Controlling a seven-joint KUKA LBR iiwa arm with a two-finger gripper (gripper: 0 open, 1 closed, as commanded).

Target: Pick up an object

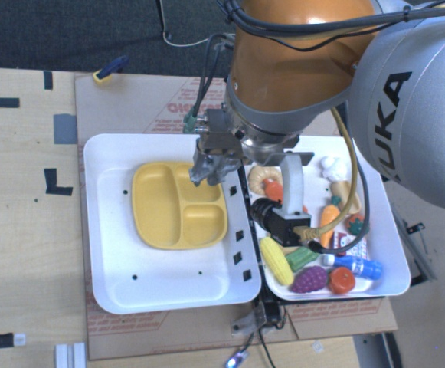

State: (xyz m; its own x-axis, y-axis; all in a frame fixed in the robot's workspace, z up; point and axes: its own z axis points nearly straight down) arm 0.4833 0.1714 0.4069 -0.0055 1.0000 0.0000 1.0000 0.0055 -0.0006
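While the jaws (207, 171), whose state I cannot tell, hang above the yellow plate's (178, 205) far right corner, they may grab nothing.

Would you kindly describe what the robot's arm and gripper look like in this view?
The grey KUKA arm has rounded, glossy housings, with black "KUKA" lettering on its right segment. A broad, shiny orange band sits above the wrist. Black cables loop across that band. Below hangs a dark grey metal gripper.
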